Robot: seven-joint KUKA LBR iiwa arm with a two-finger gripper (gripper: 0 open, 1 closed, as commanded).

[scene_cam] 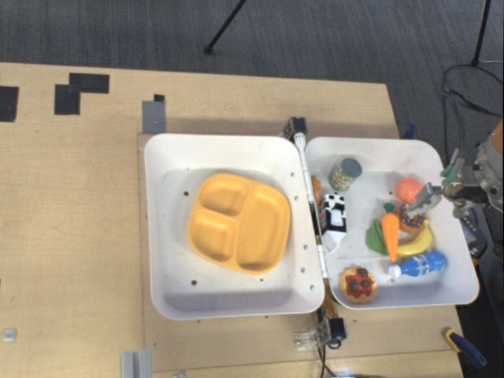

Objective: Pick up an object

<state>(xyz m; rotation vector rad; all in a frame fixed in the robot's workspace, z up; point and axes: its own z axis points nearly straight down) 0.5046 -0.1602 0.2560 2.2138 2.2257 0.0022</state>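
The arm enters from the right edge of the camera view, at about mid-height of the frame. An orange patch of the wrist band shows at the extreme right, above the grey wrist hardware. The visible wrist section lies roughly level, pointing toward the left. The gripper sits at the arm's left end, with its grey fingers angled down and to the left. The fingertips are small and partly merged with the background at this resolution. Whether the jaws stand apart or together cannot be determined, and no item is seen between them.
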